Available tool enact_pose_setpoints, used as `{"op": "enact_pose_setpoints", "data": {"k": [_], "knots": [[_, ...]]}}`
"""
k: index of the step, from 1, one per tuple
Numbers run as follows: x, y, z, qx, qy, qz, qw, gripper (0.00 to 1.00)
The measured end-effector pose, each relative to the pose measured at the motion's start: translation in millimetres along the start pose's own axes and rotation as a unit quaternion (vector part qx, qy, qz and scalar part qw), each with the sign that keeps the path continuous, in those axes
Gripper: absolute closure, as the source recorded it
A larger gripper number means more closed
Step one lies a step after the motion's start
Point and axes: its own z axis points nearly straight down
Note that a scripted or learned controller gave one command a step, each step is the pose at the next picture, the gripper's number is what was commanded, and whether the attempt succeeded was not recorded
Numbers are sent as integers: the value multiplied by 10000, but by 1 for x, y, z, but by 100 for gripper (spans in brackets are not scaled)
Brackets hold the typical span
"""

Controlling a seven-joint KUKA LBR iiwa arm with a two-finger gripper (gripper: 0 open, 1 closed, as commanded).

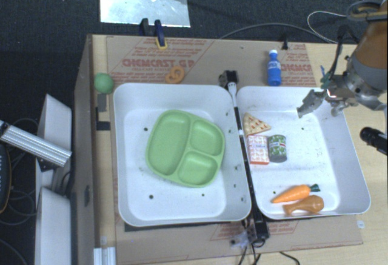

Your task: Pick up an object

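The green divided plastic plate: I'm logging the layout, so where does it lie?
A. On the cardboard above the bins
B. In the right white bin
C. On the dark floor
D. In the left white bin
D: the green divided plastic plate lies flat inside the left white bin, alone there.

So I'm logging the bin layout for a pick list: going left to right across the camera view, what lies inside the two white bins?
Green divided plate → pizza slice → small red-and-white carton → green-labelled can → carrot.
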Motion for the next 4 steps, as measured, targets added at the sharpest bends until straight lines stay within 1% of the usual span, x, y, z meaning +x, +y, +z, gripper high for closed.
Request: {"op": "enact_pose_setpoints", "data": {"k": [1,2,3,4], "knots": [[-4,-6,139,-98,-29,13,9999,0],[-6,12,151,-4,-3,9,10000,0],[20,71,162,-9,2,-8,10000,0],[19,72,150,-23,-6,-23,10000,100]]}}
